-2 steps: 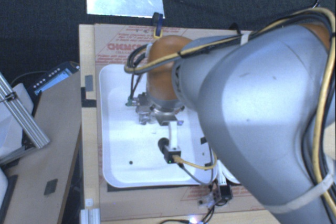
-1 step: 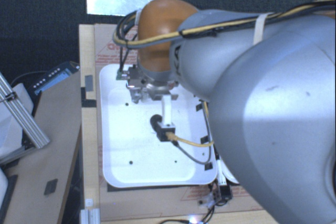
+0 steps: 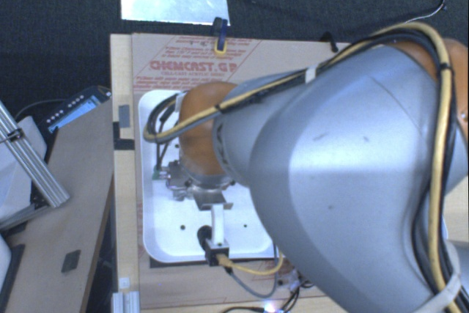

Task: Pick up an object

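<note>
I am hanging my gripper (image 3: 199,190) over the bin (image 3: 173,234) to grab something. Open or closed, I cannot tell.

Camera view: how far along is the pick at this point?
Done: the arm is over the white bin. In hand: the tool sits low above the bin floor; the wrist hides whether it holds anything. Left: a confirmed grasp and a lift, neither visible yet.
</note>
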Controlling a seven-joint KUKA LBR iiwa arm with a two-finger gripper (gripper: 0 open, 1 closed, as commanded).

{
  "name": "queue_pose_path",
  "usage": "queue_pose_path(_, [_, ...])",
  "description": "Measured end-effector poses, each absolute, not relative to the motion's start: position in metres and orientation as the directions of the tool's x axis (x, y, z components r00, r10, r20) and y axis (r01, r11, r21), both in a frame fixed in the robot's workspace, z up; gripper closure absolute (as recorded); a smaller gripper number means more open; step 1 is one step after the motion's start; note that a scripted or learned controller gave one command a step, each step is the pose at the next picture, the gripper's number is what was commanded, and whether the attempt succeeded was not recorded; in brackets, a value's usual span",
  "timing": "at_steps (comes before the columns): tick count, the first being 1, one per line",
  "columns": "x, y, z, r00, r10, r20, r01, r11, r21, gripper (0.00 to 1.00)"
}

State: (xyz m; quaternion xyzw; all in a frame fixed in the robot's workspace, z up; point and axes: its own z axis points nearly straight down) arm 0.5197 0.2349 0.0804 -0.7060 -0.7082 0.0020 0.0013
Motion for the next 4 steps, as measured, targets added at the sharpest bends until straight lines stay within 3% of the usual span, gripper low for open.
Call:
queue_pose_path(1, [0.524, 0.234, 0.147, -0.003, 1.0, 0.002, 1.0, 0.003, 0.005, 1.0])
queue_pose_path(2, [0.544, 0.235, 0.344, -0.005, 1.0, 0.008, 1.0, 0.004, 0.019, 1.0])
queue_pose_path(3, [0.496, 0.228, 0.27, -0.001, 1.0, -0.002, 1.0, 0.001, -0.008, 1.0])
queue_pose_path(4, [0.563, 0.234, 0.295, -0.003, 1.0, 0.002, 1.0, 0.003, 0.007, 1.0])
